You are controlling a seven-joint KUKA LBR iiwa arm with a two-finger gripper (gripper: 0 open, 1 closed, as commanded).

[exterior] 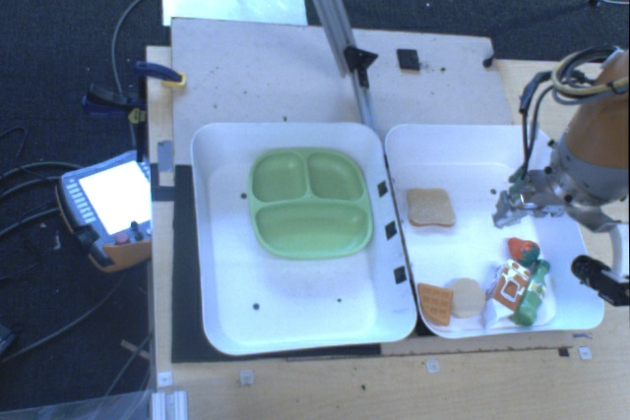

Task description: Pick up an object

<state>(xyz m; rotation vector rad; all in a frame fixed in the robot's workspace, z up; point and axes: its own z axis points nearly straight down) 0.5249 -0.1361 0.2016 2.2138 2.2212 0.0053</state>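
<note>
Gripper point(514, 204) hangs over your right bin point(472, 148), above the red toy point(522, 249); finger state you cannot tell.

bins point(295, 334): 2 | green divided plate point(311, 204): 1 | toast slice point(430, 208): 1 | cracker point(435, 303): 1
</note>
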